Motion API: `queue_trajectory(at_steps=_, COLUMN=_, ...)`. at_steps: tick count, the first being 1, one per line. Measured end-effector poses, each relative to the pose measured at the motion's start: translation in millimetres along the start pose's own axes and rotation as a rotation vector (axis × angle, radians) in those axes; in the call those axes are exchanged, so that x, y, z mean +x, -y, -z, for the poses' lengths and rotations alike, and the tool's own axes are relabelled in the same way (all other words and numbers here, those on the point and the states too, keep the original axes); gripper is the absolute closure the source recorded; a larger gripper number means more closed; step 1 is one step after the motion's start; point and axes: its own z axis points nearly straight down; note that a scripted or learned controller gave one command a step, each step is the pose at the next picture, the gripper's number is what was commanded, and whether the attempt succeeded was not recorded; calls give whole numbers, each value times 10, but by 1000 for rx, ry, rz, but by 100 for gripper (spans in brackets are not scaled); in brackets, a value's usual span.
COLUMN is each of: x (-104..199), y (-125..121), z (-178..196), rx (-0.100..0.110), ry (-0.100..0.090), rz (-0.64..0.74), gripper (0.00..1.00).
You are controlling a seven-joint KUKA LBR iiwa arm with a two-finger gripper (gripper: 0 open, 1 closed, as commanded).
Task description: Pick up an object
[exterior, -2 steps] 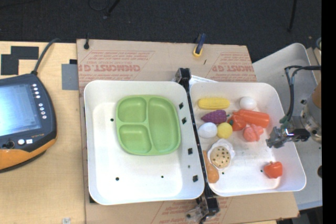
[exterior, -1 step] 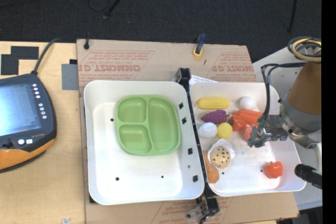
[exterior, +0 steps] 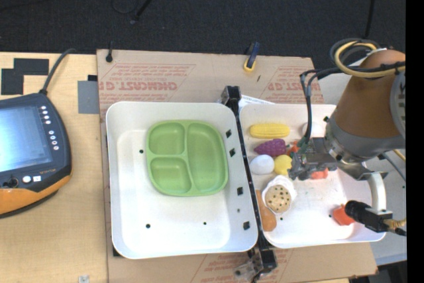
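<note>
The right bin (exterior: 311,235) holds play food: a yellow corn cob (exterior: 268,130), a purple grape bunch (exterior: 270,146), a white egg (exterior: 262,164), a small yellow piece (exterior: 283,164), a round cookie (exterior: 277,197) and an orange-brown piece (exterior: 267,219) at the bin's left wall. My gripper (exterior: 303,168) hangs low over the middle of this bin, just right of the yellow piece and above the cookie. A red-orange thing (exterior: 319,173) shows right beside the gripper's tip; whether it is gripped I cannot tell. Another red-orange piece (exterior: 342,215) lies near the front right.
The left bin (exterior: 126,222) carries a green divided plate (exterior: 186,158). A black divider rail (exterior: 242,162) runs between the bins. A teach pendant (exterior: 30,149) lies on the bench at far left. A yellow-handled clamp (exterior: 251,57) sits at the cardboard's back edge.
</note>
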Motion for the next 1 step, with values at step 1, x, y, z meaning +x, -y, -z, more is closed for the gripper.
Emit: queue_trajectory(at_steps=1, x=534, y=-189, z=94, rx=0, ry=1, rz=-1, gripper=100)
